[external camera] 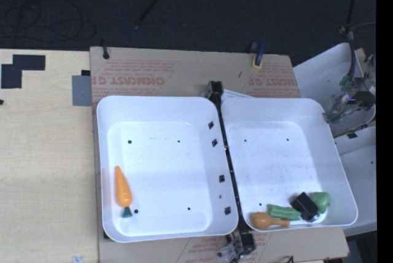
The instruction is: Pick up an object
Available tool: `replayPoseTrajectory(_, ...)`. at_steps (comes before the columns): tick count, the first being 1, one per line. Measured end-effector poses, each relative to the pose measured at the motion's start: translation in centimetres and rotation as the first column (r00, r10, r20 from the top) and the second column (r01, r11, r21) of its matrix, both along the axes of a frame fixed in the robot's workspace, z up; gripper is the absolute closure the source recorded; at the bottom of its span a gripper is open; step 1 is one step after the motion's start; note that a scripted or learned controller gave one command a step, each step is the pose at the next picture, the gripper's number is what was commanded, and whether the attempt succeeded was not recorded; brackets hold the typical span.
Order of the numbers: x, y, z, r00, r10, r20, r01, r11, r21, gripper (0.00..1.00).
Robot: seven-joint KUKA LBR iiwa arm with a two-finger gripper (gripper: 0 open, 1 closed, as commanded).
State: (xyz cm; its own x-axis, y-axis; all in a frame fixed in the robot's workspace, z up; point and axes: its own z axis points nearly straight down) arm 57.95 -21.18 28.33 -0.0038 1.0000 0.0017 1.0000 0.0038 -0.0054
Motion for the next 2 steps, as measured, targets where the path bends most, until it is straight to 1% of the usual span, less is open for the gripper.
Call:
replayPoseTrajectory(1, -6.3, -0.3, 10.3, 1.0, -0.008, 0.011, 0.008, 1.0, -0.004, 1.0)
replayPoseTrajectory(2, -0.3, 0.7, -0.4, 1.0, -0.002, -0.004, 0.002, 1.0, 0.001, 1.0)
